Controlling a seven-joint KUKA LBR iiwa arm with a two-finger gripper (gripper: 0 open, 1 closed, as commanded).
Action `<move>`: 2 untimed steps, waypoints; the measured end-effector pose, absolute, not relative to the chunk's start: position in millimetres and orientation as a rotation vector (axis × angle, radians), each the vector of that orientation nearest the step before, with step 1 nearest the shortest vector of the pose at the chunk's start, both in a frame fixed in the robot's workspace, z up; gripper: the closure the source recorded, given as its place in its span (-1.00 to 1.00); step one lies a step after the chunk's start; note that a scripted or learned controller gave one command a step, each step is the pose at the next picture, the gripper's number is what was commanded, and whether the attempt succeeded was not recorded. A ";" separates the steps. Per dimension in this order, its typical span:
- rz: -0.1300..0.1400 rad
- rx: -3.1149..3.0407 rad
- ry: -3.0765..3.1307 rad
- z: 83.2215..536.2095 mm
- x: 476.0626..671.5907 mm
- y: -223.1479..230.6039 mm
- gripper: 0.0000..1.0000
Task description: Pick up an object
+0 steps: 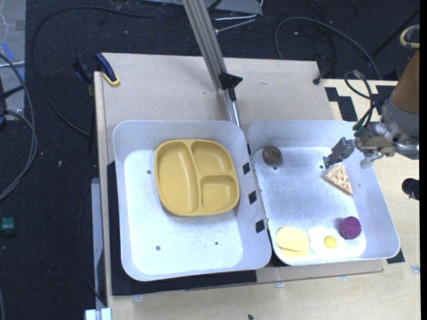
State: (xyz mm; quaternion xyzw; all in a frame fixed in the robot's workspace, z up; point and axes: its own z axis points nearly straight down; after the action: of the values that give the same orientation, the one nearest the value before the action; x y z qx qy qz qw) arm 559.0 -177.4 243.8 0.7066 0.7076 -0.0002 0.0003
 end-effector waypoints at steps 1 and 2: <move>-0.006 2.226 2.223 183.2 558.2 -185.0 -1.00; -0.003 2.224 2.224 122.6 565.1 -181.7 -1.00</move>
State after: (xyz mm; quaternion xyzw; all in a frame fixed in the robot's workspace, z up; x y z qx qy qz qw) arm 565.1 -181.7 122.6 0.7071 0.7071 -0.0011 -0.0017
